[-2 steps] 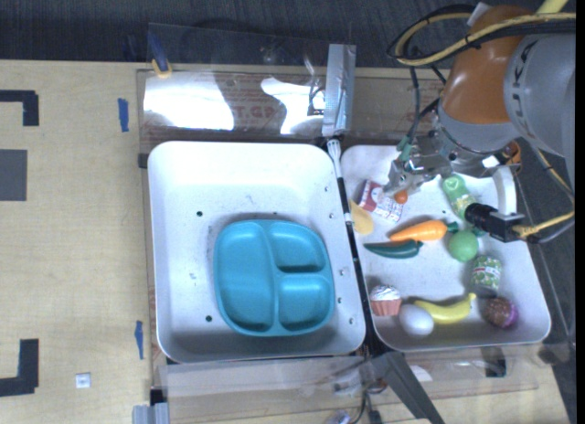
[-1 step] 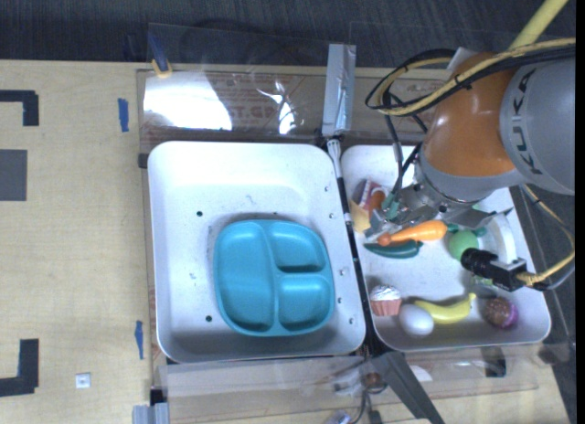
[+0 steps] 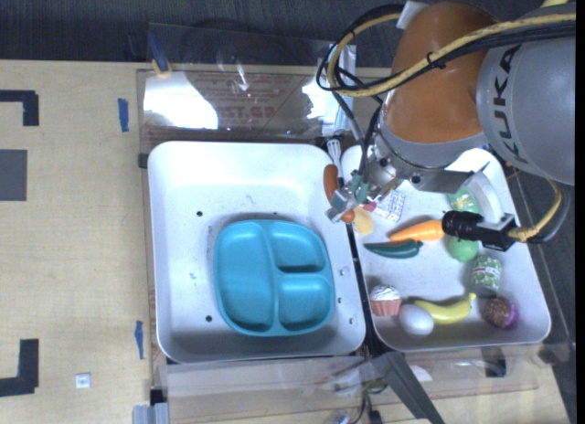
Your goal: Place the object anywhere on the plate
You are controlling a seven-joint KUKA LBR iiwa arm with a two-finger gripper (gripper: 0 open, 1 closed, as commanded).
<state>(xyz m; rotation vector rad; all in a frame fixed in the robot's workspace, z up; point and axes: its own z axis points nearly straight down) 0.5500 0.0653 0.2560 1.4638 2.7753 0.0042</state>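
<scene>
A blue plate (image 3: 272, 276) with three compartments lies in the left bin (image 3: 183, 185), with nothing on it. My gripper (image 3: 349, 201) hangs over the wall between the two bins, above and to the right of the plate. An orange-brown sausage-shaped toy (image 3: 330, 178) shows right by the gripper's left side, and a pale yellow toy (image 3: 364, 222) just below it. Whether either one is held cannot be made out. The arm's orange band and grey wrist hide the top of the right bin.
The right bin (image 3: 530, 322) holds several toy foods: a carrot (image 3: 419, 228), a green pepper (image 3: 395, 249), a cupcake (image 3: 385, 301), a white egg (image 3: 416, 320), a banana (image 3: 445, 309) and a dark round fruit (image 3: 499, 312). A clear panel (image 3: 238, 98) stands behind the left bin.
</scene>
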